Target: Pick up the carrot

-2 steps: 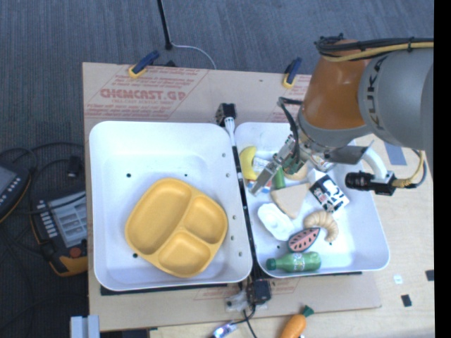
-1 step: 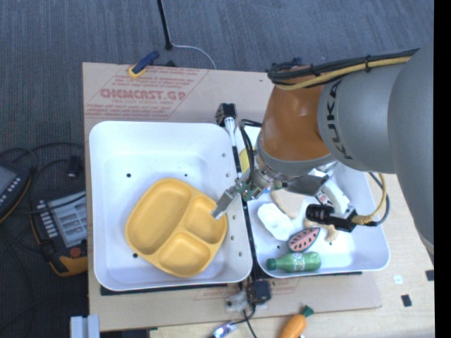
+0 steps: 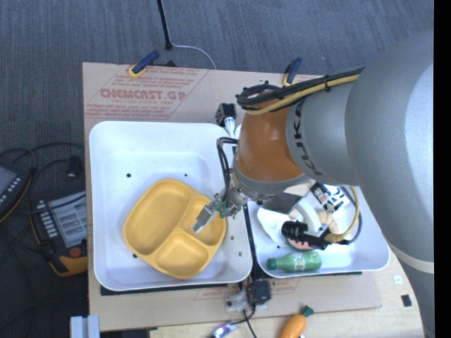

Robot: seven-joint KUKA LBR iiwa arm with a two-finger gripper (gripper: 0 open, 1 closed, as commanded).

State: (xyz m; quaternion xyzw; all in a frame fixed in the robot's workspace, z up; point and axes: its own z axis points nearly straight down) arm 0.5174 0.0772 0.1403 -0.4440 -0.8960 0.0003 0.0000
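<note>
The gripper (image 3: 208, 217), fingers parted and holding nothing, hovered over the yellow plate (image 3: 163, 224); the carrot (image 3: 294, 324) lay outside both bins, risking a missed grasp.

Two bins sit side by side on the surface (image 3: 141, 97), the left bin (image 3: 113, 153) holding a divided plate (image 3: 158, 224) toward its front. The arm (image 3: 282, 139) reaches in from the right across the divide, its pincer (image 3: 206, 219) over the plate's right rim. In the right bin (image 3: 373, 255), a bottle (image 3: 296, 262) lies along the front wall, with a small figure (image 3: 301, 235) just behind it. The carrot (image 3: 294, 325) lies outside both bins, on the surface's front edge, before the right bin.
</note>
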